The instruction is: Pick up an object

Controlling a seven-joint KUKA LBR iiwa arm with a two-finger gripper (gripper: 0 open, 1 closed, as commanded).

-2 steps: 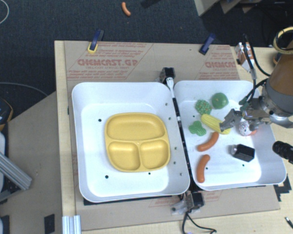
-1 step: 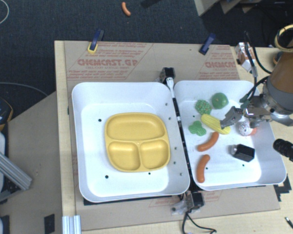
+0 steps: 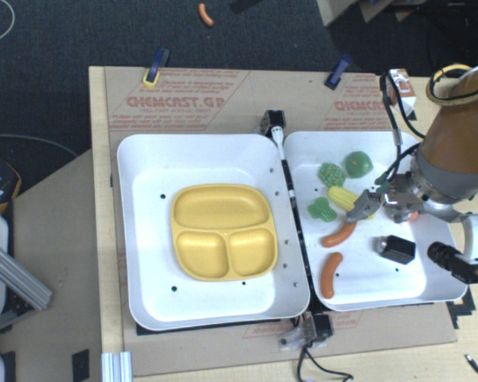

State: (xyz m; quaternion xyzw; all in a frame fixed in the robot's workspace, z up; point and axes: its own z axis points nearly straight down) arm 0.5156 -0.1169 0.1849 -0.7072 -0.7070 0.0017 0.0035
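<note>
Left bin (image 3: 135,213) is taken up by a yellow divided plate (image 3: 223,231); nothing grabbable there. Over in the right bin (image 3: 438,293), toy food is clustered: two green broccoli bits (image 3: 331,173), a yellow corn piece (image 3: 342,198), a green ball (image 3: 358,164), two orange sausages (image 3: 339,233) and a black block (image 3: 397,249). The gripper (image 3: 372,201) is seen right at the corn, fingers spread, nothing pinched. The corn is probably light, hard plastic, a bit slippery, so it's best clamped across its short middle.
</note>
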